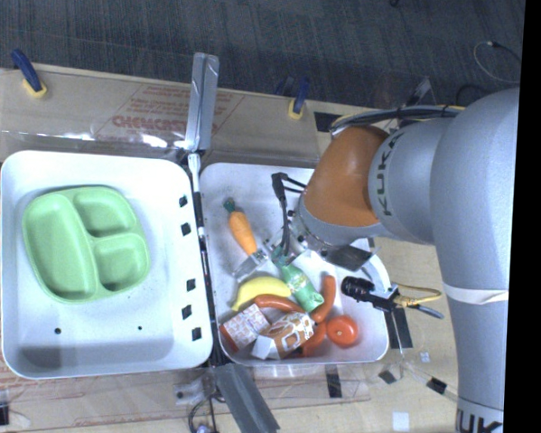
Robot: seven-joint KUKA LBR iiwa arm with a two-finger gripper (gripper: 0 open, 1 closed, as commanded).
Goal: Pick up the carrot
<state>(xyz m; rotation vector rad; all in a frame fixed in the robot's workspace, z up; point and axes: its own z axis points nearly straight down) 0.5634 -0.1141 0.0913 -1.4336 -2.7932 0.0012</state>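
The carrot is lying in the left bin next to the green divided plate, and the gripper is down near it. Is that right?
Not quite. The camera view shows the carrot lying in the right bin, not the left one. The green divided plate sits by itself in the left bin. The rest holds: the gripper is down near the carrot, just to its right.

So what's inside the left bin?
A green divided tray lies inside the left bin. Whatever is under the tray is covered.
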